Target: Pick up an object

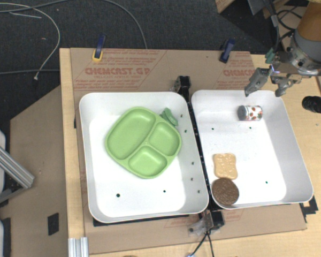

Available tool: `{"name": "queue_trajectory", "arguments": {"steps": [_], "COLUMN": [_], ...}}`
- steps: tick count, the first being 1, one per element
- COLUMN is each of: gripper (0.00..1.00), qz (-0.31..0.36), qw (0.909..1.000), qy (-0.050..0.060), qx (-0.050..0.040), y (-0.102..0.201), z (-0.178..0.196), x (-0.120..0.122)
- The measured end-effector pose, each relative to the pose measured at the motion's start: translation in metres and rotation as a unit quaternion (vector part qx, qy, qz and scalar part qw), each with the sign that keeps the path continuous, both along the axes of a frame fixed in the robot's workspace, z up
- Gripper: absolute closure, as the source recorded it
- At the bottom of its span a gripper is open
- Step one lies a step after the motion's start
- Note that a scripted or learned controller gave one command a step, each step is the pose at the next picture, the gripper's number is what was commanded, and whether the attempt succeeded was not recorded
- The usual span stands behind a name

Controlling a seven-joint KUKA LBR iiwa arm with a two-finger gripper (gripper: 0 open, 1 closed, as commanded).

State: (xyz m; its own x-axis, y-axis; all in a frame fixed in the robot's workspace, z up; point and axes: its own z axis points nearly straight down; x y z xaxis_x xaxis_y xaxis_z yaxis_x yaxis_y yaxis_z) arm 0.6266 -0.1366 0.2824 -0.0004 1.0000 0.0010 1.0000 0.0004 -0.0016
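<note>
Gripper (pixel 267 85) open (nothing between its fingers) — above the right bin's (pixel 289 143) far edge; small can (pixel 250 112) lies near.

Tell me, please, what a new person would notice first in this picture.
The green divided plate lies in the middle of the left bin. In the right bin, a small can lies near the far edge, a tan cracker and a brown cookie near the front. The open gripper hovers above the far edge.
</note>
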Motion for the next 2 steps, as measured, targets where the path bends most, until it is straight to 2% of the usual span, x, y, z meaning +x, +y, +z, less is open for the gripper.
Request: {"name": "queue_trajectory", "arguments": {"steps": [1, 2], "gripper": [0.0, 0.0], "qz": [0.0, 0.0], "qw": [1.0, 1.0], "qy": [0.0, 0.0], "qx": [0.0, -0.0001], "y": [0.0, 0.003], "z": [0.0, -0.04], "x": [0.0, 0.005]}}
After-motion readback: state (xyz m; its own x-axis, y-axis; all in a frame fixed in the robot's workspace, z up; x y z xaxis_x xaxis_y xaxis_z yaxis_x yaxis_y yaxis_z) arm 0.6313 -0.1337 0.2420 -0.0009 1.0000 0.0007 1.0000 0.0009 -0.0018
